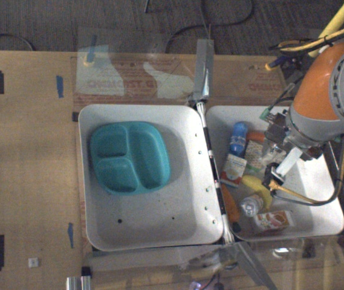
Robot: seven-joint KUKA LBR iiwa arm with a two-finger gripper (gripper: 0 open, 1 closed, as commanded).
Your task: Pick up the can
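In the right bin (326, 219), nearest, lie a packet (274, 219), a small clear bottle (250, 205) and a banana (256, 186). The arm (323, 95) hangs over them and hides part of the clutter. I cannot tell whether its jaws are released or clenched. Farther back, at the bin's left side, lies the blue can (239, 139), its label blurred.

The grey arm with its orange band (323, 95) is cut off by the right edge and hides part of the right white bin (329, 222) (the can cannot be picked out among the clutter).
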